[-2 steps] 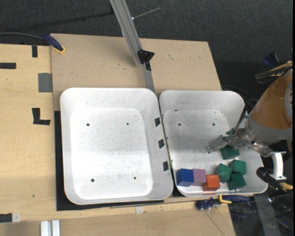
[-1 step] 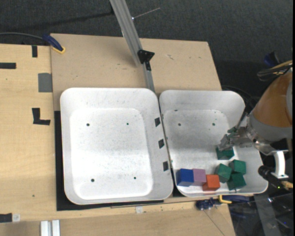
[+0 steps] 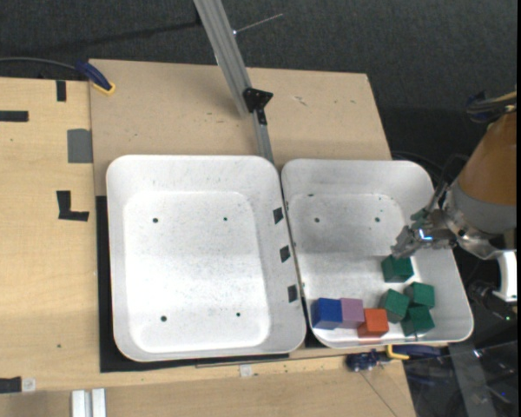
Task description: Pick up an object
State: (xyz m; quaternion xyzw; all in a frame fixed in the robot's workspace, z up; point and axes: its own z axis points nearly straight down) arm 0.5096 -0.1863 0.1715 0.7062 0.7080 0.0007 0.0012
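Observation:
The right bin [image 3: 352, 170] holds several small blocks along its near and right side. A green block [image 3: 398, 268] lies by itself near the right wall. My gripper [image 3: 412, 241] hangs just above and behind that block, at the end of the grey arm with the orange band [image 3: 493, 168]. Three more green blocks [image 3: 410, 307] cluster in the near right corner. An orange block [image 3: 375, 321], a purple block [image 3: 352, 311] and a blue block [image 3: 327, 312] sit in a row along the near wall.
The left bin [image 3: 191, 259] lies beside the right one, their rims meeting in the middle. A slanted metal bar [image 3: 230, 46] rises behind the bins. Black tape marks and a blue-yellow clamp [image 3: 96, 75] are on the wooden bench at the left.

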